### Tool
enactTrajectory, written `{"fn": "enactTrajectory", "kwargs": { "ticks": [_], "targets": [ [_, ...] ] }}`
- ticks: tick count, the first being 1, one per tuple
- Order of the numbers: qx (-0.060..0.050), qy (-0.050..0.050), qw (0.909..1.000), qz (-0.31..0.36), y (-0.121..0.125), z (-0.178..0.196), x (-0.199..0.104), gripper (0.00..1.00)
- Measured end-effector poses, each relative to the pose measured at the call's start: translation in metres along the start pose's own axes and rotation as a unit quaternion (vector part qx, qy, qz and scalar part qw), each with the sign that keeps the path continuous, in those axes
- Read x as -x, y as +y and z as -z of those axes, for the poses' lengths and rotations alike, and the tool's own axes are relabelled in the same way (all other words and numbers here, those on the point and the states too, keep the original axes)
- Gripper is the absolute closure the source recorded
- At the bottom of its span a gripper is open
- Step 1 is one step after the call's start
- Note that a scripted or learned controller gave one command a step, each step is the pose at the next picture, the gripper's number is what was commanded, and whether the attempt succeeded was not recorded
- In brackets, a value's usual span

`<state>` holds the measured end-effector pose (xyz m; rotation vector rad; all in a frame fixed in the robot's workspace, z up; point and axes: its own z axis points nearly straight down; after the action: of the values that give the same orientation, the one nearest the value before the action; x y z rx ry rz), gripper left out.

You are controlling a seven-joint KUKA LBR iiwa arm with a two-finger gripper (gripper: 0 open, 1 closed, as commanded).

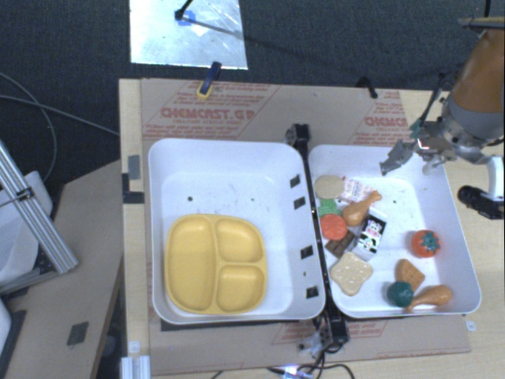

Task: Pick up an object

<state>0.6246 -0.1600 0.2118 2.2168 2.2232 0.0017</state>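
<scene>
The right bin point(418, 204) holds several toy foods: a cream round biscuit point(329, 186), a drumstick point(361, 208), a red slice point(333, 227), a black-and-white carton point(370, 234), a bread slice point(351, 273), an orange tomato point(424, 244), a teal ball point(399, 294) and a second drumstick point(433, 295). My gripper point(412, 161) hangs over the bin's far edge, above and right of the pile. Its fingers are spread open, with nothing between them.
The left bin point(229, 168) carries a yellow divided tray point(215, 263) in its near half. A black divider with clips point(309, 212) runs between the bins. A foil sheet point(188, 22) lies on the floor beyond the bench.
</scene>
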Motion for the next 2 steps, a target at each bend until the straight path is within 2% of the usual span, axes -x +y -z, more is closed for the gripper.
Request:
{"fn": "enactTrajectory", "kwargs": {
  "ticks": [1,2],
  "targets": [
    [-0.004,0.002,1.0,-0.002,-0.142,0.016,-0.027,0.0],
    [-0.003,0.001,1.0,0.001,-0.139,-0.045,-0.056,0.0]
  ]
}}
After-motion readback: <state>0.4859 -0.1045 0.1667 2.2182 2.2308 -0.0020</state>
